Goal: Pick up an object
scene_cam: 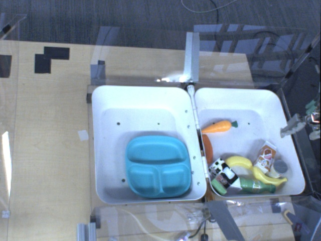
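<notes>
The right bin (pixel 251 98) holds several objects. An orange carrot with a green top (pixel 218 127) lies near its middle. An orange piece (pixel 207 147) rests against the left wall. At the front sit a black-and-white toy (pixel 220 170), a yellow banana (pixel 251 167), a green bottle (pixel 255 186) and a small printed carton (pixel 266 157) with a grey round cap (pixel 280 166) beside it. My gripper (pixel 301 124) is at the far right, just past the right bin's rim, above and apart from all the objects.
The left bin (pixel 115 114) holds a blue divided tray (pixel 158 166) at its front. A metal post (pixel 189 54) stands behind the divider between the bins. Clear panels and cables surround the bench.
</notes>
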Robot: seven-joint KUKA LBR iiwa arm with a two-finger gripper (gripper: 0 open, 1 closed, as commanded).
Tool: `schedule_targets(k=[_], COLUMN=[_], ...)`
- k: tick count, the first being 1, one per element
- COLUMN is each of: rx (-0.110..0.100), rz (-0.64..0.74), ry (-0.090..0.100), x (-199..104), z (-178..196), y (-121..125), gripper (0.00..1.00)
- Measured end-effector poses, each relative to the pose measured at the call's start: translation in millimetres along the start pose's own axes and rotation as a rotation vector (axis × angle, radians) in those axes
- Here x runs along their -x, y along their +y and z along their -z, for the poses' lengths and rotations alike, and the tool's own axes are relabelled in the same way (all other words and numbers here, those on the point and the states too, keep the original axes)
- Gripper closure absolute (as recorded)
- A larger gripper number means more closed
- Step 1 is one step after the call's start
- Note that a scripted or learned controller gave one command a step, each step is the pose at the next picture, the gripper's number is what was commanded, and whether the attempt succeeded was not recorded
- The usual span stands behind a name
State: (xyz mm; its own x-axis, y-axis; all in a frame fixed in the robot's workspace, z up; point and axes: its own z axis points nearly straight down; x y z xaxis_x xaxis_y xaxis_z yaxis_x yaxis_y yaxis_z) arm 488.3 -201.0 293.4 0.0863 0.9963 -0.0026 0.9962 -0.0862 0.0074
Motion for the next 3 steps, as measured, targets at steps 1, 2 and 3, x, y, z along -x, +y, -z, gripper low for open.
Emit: schedule_targets(k=[1,2,3], rx=[-0.004,-0.002,0.005], rz=[0.028,-0.088,-0.087], ry=[0.002,0.001,0.0], x=[-13.8,-6.8,-6.6], z=[-111.3,-198.1,-185.3], y=[8.2,3.2,6.1], gripper=[0.0,0.0,1.0])
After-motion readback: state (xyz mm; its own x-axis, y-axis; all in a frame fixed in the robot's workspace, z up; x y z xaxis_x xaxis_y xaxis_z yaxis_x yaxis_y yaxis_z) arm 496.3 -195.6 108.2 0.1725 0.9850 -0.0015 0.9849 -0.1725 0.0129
